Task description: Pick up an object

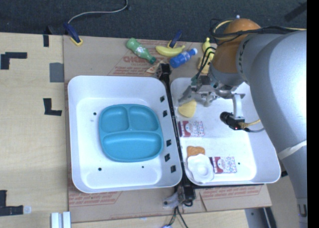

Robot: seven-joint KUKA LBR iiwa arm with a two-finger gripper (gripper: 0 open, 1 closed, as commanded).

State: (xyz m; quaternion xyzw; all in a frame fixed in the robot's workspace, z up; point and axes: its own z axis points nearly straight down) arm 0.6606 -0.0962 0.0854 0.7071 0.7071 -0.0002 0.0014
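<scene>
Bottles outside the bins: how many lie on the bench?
2. A green bottle lies behind the left bin, and a blue bottle lies behind the gap between the bins, beside a toy banana. The arm may hide others farther right.

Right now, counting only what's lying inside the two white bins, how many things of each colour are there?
Blue: 1, the divided plate in the left bin
Yellow: 1, the pale lump in the right bin
Orange: 1, the small piece
White: 1, the round item
Red-and-white: 2, the packets
Total: 6
</scene>
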